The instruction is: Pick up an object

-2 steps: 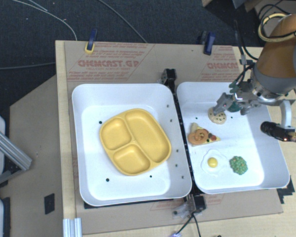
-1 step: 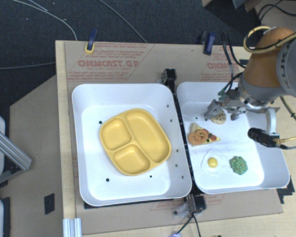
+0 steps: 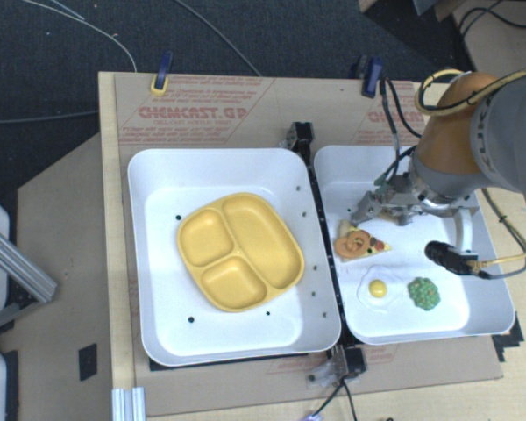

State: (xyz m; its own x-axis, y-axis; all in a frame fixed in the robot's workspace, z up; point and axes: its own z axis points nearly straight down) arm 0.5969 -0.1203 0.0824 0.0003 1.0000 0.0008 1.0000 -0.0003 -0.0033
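In the right bin (image 3: pixel 482 321) lie three small toy foods. A pizza slice (image 3: pixel 359 245) sits near the bin's left wall, a fried egg (image 3: pixel 377 288) is just below it, and a green broccoli (image 3: pixel 423 293) lies to the egg's right. My gripper (image 3: pixel 386 203) hangs under the grey arm over the bin's upper middle, a little above and to the right of the pizza slice. Nothing shows in its grasp.
The left bin (image 3: pixel 149 235) holds a yellow three-section plate (image 3: pixel 238 251). A black part with a yellow cable (image 3: pixel 451 258) sticks out of the arm above the broccoli. Clamps (image 3: pixel 301 134) sit between the bins at the top.
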